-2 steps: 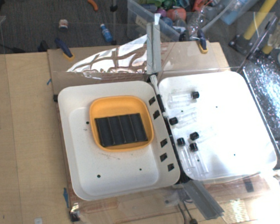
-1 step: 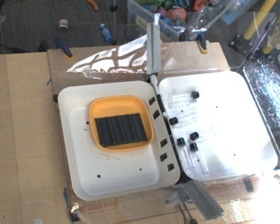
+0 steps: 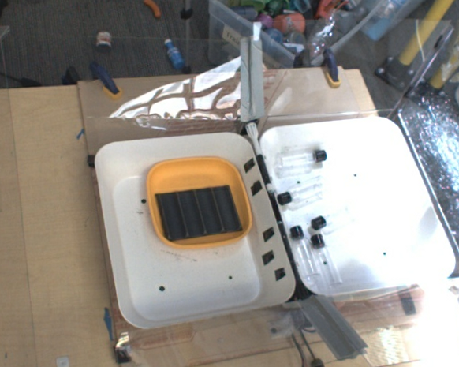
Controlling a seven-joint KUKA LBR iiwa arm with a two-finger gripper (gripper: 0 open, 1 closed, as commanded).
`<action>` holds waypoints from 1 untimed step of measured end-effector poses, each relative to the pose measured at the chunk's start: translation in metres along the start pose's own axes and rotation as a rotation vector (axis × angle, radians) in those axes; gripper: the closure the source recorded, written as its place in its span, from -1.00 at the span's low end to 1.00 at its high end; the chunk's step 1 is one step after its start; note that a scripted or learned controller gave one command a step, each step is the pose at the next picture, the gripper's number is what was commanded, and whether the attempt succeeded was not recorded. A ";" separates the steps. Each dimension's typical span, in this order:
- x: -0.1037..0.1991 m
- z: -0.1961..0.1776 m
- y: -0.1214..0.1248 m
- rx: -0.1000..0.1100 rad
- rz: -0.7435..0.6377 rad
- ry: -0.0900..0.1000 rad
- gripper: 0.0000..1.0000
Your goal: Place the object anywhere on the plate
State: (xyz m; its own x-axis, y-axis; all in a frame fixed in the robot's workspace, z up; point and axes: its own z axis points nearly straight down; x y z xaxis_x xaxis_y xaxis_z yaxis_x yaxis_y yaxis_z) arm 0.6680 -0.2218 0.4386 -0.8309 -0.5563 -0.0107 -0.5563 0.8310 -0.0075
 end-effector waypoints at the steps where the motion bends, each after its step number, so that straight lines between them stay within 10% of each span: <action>1: 0.001 0.000 0.000 0.000 0.001 0.000 -1.00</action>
State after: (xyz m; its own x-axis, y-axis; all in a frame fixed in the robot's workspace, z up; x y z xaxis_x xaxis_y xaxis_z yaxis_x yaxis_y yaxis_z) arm 0.6678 -0.2224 0.4387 -0.8312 -0.5558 -0.0106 -0.5558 0.8313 -0.0075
